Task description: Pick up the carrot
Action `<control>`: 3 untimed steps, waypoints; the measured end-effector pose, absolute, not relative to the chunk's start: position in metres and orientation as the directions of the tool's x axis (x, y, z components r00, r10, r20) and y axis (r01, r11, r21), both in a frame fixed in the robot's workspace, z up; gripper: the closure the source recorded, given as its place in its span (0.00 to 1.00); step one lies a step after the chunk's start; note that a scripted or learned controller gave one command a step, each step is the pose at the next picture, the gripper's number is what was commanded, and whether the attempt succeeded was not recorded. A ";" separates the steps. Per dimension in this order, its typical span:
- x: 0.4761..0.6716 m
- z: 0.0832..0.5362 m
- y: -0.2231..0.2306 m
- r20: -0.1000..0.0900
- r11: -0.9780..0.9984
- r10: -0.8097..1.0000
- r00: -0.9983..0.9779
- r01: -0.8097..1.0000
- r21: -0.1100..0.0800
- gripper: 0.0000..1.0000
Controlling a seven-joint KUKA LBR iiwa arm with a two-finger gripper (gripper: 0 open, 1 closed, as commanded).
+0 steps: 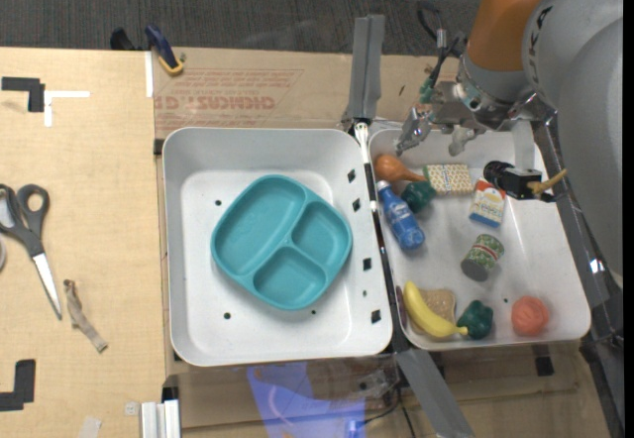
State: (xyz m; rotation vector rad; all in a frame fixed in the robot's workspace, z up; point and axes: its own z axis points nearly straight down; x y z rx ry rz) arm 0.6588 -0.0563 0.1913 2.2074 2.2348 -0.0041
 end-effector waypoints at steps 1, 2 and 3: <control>0.659 0.192 -0.084 -0.003 -0.481 0.877 0.481 0.877 -0.001 0.00; 0.658 0.190 -0.032 -0.005 -0.662 0.749 0.662 0.749 -0.003 0.00; 0.651 0.203 -0.107 -0.004 -0.780 0.625 0.780 0.625 -0.001 0.00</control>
